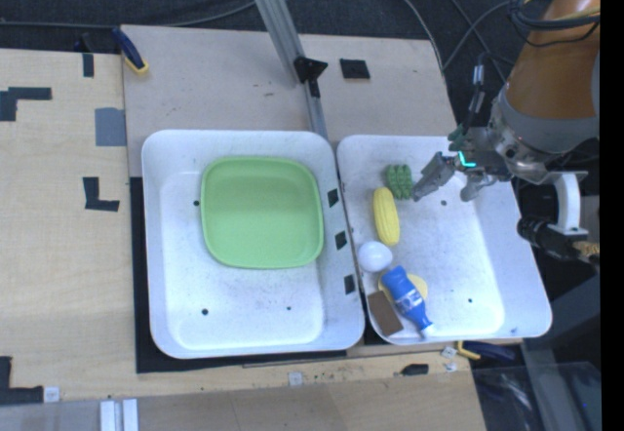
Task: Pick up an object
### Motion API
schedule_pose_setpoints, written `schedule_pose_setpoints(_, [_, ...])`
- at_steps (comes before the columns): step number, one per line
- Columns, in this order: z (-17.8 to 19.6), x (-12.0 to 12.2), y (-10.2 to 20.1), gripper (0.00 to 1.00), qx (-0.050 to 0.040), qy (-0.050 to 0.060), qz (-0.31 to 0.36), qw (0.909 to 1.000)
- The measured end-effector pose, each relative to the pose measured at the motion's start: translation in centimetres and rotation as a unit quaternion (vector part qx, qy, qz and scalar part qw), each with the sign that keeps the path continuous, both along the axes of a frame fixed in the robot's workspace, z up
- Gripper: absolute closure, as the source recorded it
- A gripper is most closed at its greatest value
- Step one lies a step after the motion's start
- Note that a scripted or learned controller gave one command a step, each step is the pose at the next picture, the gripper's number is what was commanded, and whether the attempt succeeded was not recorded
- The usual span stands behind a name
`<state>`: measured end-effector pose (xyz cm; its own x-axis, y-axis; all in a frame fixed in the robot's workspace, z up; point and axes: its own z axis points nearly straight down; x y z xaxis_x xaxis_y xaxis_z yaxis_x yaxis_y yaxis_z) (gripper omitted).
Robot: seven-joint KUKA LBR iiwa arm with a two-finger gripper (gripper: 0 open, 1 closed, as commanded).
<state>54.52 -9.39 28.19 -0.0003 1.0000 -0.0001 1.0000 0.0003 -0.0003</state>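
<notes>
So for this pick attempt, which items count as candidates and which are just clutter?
Candidates, right bin:
- green toy
- yellow corn
- white ball
- blue bottle
- brown block

Clutter:
- green plate, left bin
- blue-yellow clamp on the bench

Gripper is open, holding nothing.

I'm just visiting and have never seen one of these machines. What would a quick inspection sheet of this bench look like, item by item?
Surface: wooden bench with two shallow white bins, left bin and right bin, side by side.
Job's things: in the right bin, a yellow corn cob, a green toy, a white ball, a blue bottle and a brown block.
Clutter: a green plate lies in the left bin; dark tape marks on the bench.
Hand: the hand hangs above the right bin, just right of the green toy, nothing between its fingers.
Cables: black cables run across the dark floor behind the bench.
Surroundings: a grey metal post slants up behind the bins.
</notes>
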Motion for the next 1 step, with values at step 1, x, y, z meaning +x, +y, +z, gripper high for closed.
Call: schedule_pose_setpoints(1, [0.00,0.00,0.00,0.00,0.0000,0.000,0.000,1.0000])
